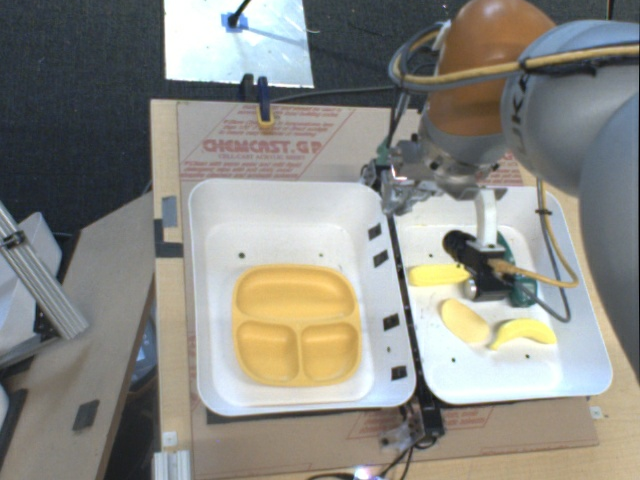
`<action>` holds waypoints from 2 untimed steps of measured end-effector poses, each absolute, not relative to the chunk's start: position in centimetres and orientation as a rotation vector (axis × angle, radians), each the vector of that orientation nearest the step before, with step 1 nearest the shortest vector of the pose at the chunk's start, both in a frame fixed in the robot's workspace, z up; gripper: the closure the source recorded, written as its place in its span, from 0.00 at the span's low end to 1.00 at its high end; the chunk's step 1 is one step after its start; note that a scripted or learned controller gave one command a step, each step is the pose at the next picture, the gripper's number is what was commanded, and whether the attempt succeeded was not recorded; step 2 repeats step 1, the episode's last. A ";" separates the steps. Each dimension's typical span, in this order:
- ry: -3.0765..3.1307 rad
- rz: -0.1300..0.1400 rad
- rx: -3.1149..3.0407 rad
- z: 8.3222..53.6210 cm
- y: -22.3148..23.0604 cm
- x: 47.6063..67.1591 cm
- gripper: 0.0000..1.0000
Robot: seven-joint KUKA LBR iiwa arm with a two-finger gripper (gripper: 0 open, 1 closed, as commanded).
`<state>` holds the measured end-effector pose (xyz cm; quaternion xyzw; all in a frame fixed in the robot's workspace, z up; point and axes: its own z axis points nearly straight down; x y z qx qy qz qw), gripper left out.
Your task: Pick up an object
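Observation:
Three yellow objects lie in the right bin [580,363]: a small yellow block [430,275] near the divider, a pale yellow oval piece [462,319] below it, and a curved banana-shaped piece [524,334] to the right. My gripper [398,190] hangs under the orange wrist band over the far left corner of the right bin, just above the rim between the bins. It is some way behind the yellow block, and nothing visible is held in it.
The left bin [215,228] holds a yellow divided tray [296,323] in its middle. The grey arm covers the far right side of the right bin. A cardboard sheet [270,138] lies under and behind both bins.

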<state>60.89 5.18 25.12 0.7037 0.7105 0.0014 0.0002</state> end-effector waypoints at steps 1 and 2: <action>2.233 0.002 2.212 22.8 10.7 61.2 1.00; 2.233 0.002 2.212 22.8 10.7 61.2 1.00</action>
